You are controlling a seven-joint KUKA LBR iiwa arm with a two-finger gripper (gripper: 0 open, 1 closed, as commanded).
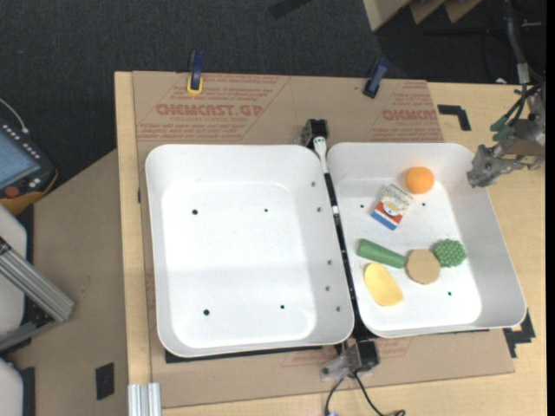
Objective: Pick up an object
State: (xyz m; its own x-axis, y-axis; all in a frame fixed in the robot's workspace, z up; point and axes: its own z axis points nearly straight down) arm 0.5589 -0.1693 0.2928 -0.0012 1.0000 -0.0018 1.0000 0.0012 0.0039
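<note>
Camera view: I am watching the gripper (pixel 487 168) hovering just past the upper right rim of the right bin (pixel 486 232); whether its fingers are released or clenched, I cannot tell; nothing is showing between them. The orange ball (pixel 420 179), small carton (pixel 392 206), green cylinder (pixel 381 252), yellow piece (pixel 382 284), tan disc (pixel 423 266) and green knobbly ball (pixel 449 252) are lying in that bin. I am judging the approach as pending; next, descending over one object. The left bin (pixel 173 232) is sitting on a cardboard sheet (pixel 260 102); dark floor beyond.
</note>
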